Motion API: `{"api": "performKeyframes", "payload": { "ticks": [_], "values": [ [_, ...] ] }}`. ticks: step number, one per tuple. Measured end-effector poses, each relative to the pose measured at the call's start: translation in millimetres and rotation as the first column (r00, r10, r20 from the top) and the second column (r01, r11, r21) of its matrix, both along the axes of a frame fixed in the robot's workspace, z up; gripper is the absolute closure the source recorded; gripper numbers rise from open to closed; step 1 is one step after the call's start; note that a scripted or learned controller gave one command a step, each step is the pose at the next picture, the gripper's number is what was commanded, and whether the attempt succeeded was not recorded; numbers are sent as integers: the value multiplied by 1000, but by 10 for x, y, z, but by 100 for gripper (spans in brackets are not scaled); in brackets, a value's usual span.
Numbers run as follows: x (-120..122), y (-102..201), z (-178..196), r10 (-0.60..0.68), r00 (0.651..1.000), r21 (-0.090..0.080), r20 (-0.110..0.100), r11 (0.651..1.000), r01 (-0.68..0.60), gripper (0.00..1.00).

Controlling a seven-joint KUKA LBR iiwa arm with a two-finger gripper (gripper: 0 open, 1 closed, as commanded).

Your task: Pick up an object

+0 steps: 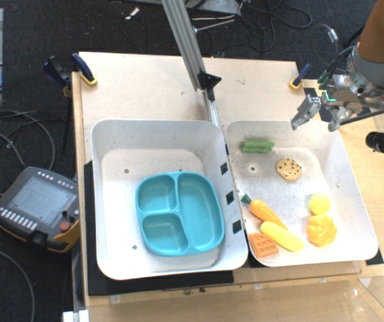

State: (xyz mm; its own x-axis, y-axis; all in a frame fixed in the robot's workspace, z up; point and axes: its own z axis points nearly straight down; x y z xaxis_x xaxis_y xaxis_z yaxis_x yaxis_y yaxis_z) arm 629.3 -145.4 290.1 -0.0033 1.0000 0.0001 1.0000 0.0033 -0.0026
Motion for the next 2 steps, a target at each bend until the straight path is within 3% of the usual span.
{"api": "performKeyframes", "payload": {
  "ticks": [2],
  "values": [
    [-24, 93, -1077, -2, 1000, 1, -4, 1000, 2, 0]
  ]
}}
